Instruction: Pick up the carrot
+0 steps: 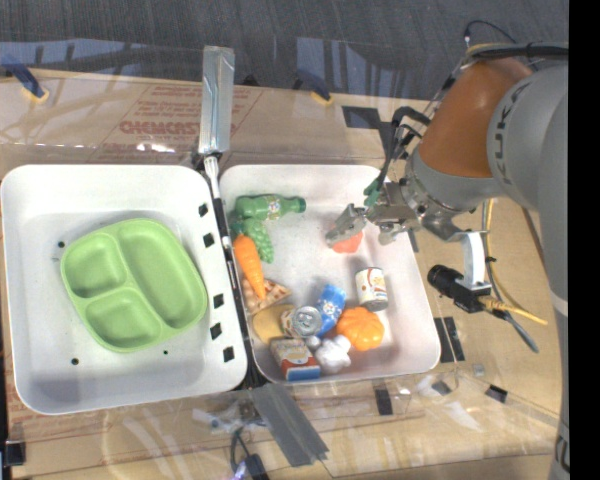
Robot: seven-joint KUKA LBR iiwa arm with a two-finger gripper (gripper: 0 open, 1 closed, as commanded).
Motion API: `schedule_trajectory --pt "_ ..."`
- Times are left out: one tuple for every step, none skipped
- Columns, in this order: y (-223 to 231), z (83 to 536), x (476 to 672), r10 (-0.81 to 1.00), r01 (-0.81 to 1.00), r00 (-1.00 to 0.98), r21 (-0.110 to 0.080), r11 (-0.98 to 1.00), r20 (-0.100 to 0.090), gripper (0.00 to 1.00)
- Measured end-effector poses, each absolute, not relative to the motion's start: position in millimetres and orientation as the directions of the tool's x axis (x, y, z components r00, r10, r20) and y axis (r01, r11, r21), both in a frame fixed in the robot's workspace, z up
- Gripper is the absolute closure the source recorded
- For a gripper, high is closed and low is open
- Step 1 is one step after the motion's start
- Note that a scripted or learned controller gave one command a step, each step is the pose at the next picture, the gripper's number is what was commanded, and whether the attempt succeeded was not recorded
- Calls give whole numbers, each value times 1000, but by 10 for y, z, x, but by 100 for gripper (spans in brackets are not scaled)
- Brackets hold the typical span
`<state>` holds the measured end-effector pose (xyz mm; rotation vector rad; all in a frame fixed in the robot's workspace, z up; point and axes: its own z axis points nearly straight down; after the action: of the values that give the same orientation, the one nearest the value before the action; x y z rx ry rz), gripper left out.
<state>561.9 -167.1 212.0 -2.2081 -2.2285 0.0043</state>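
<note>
Lying tapered, smooth and orange, carrot [248,265] hugs right bin's [412,278] left wall.

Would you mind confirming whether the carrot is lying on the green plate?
No, the carrot lies in the right bin by its left wall, while the green plate sits in the left bin.

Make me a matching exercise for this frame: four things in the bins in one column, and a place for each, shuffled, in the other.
Things:
1. carrot
2. green plate
3. green bottle
4. orange fruit

Places:
A. left bin
B. right bin, far left corner
C. right bin, along the left wall
D. right bin, near side, towards the right

Pairs: 1-C, 2-A, 3-B, 4-D
</note>
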Motion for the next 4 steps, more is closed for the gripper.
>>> schedule_trajectory --pt "-1209 2266 5765 995 995 96 -4 -96 -1 0" --pt "-1917 1427 5192 989 989 148 -6 -148 -1 0" --pt "-2101 1136 4960 1000 998 15 56 -13 -27 0" --pt "-2046 1534 4770 991 991 -133 0 133 0 0"
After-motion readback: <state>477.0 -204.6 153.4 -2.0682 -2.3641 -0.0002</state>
